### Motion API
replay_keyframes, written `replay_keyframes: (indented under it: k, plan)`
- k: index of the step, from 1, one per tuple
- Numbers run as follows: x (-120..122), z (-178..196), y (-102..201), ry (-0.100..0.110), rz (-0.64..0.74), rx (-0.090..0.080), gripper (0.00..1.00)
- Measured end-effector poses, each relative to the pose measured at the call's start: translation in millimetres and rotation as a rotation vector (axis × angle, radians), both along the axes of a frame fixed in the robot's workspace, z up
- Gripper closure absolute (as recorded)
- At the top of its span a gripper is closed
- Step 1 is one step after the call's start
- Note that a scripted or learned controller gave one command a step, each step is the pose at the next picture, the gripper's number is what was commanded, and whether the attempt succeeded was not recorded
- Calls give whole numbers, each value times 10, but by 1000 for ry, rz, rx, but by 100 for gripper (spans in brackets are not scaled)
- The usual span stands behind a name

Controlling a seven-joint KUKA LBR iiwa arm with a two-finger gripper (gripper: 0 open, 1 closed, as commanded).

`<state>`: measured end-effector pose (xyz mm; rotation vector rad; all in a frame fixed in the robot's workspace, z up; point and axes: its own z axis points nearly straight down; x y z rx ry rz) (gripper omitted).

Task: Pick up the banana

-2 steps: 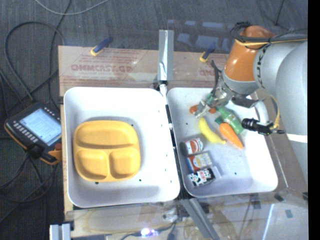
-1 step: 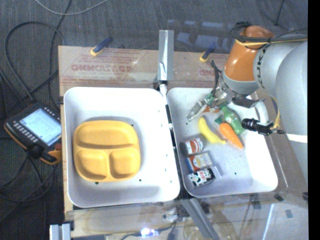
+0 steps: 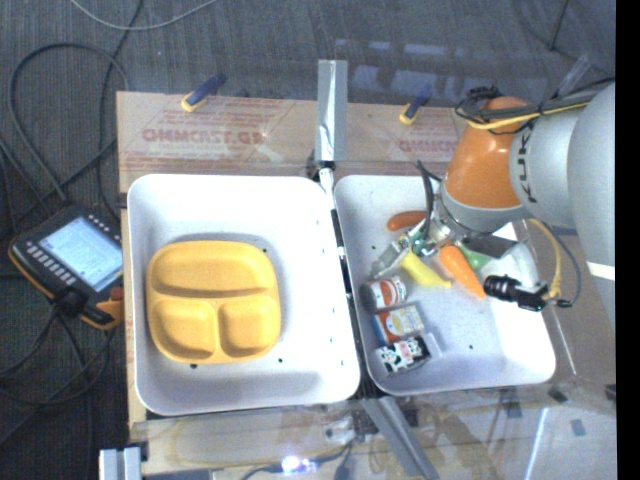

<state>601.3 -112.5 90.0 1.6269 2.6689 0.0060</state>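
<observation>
Right bin [image 3: 520,363], near edge at 6 o'clock: 1 dark packet [image 3: 404,354], 1 carton [image 3: 401,321], 1 can [image 3: 388,292] above them. Mid-bin: banana [image 3: 428,271], carrot [image 3: 462,269] touching it at 3 o'clock. Gripper [image 3: 413,245] sits on the banana's 11 o'clock end; finger spread: cannot tell. Left bin [image 3: 170,193] carries 1 yellow tray [image 3: 213,299].

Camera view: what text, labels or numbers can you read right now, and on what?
Board behind the bins: faint red stencilled lettering, too blurred to read.
Can: label unreadable.
Two small packets and: print too small to read.
Pendant on the floor: lit screen, text too small to read.
Arm: dark letters at the orange band, cut off and unreadable.
</observation>
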Motion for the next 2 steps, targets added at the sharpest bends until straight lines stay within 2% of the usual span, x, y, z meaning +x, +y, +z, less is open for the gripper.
replay_keyframes:
  k: [1, 2]
  plan:
    - [9, 87, 12, 0, -5, 6, 100]
    - [675, 922, 331, 16, -149, 4, 100]
